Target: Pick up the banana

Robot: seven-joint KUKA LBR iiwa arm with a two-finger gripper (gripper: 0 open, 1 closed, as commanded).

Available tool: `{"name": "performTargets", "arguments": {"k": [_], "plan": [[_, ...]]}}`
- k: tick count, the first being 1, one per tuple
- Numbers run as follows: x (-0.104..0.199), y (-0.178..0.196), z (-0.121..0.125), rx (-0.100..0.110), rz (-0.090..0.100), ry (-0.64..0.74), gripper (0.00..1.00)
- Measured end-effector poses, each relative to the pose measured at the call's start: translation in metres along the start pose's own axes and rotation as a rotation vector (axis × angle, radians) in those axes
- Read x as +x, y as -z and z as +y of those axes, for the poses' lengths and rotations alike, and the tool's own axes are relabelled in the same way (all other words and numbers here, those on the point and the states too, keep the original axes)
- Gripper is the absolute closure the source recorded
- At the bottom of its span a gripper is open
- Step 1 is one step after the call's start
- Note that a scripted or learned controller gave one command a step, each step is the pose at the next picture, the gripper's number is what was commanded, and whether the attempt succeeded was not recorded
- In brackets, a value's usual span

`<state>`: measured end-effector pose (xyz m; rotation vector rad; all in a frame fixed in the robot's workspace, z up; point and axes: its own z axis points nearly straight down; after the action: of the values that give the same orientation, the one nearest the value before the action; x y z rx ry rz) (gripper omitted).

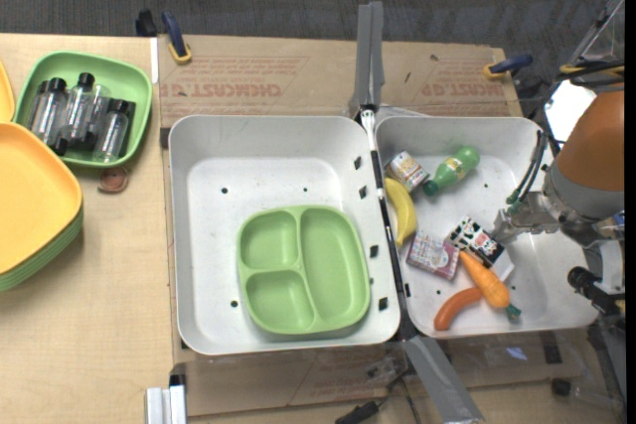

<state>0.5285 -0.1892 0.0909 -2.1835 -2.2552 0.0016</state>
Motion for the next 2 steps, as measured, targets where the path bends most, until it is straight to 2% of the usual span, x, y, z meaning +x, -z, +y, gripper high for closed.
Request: {"name": "performTargets", "arguments": {"k": [1, 2], "plan": [[0.0225, -0.0001, -0.0513, 0.000, 0.000, -0.164, 1.00], [0.0219, 0.0081, -0.0514, 0.001, 0.000, -0.166, 1.00]]}}
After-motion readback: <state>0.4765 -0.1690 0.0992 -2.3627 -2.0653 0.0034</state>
